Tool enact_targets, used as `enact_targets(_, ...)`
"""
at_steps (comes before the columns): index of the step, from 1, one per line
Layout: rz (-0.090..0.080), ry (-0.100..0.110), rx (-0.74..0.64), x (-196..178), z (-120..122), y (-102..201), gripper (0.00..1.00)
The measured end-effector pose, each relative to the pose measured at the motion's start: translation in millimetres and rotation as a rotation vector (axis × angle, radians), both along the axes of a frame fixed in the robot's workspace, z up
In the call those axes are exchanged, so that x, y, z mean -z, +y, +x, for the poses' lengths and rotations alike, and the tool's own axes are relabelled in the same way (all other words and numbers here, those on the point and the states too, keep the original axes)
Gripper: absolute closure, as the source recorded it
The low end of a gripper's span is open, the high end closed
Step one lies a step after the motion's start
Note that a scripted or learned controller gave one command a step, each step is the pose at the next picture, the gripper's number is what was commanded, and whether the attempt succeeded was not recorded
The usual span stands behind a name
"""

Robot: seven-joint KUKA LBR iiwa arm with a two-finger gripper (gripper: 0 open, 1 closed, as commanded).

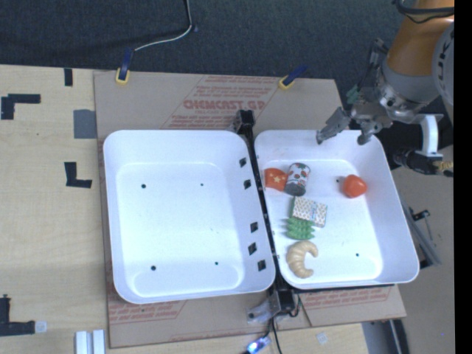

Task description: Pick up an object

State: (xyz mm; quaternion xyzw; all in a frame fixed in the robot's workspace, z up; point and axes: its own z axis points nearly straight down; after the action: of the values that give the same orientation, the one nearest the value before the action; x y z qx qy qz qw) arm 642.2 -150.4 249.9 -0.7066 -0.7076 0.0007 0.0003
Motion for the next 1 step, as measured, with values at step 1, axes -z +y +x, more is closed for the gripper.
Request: enact_targets(1, 0.0, 0.0, -0.002, -10.1, 0.3, 0.8, 1.0)
